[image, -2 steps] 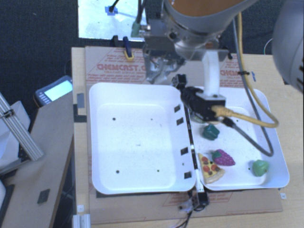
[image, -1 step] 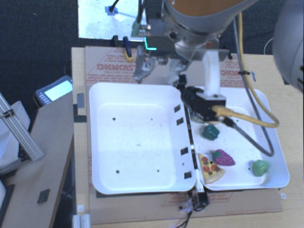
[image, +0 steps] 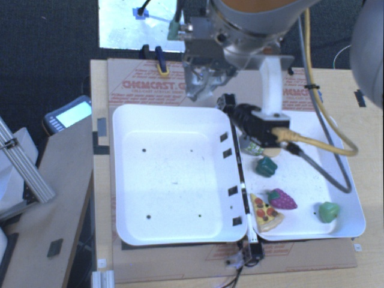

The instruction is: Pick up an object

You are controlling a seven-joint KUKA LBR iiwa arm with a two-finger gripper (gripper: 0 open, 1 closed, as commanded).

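My gripper (image: 203, 86) hangs above the back rim of the left bin (image: 174, 173), over the cardboard, with nothing visibly between its fingers. The toys lie in the right bin (image: 312, 188). A dark green piece (image: 266, 166) sits near the middle divider. In front of it are a purple berry-shaped toy (image: 282, 199) and a pizza slice (image: 266, 213), touching each other at the front left corner. A light green piece (image: 328, 211) rests near the front right corner. A small pale item (image: 254, 148) is half hidden under the robot's wrist gear.
Both bins stand on a cardboard sheet (image: 144, 83). A blue and yellow clamp (image: 161, 62) grips its back edge. A grey device (image: 69, 116) and a metal rail (image: 24, 164) lie left of the bench. A yellow cable (image: 324, 146) crosses above the right bin.
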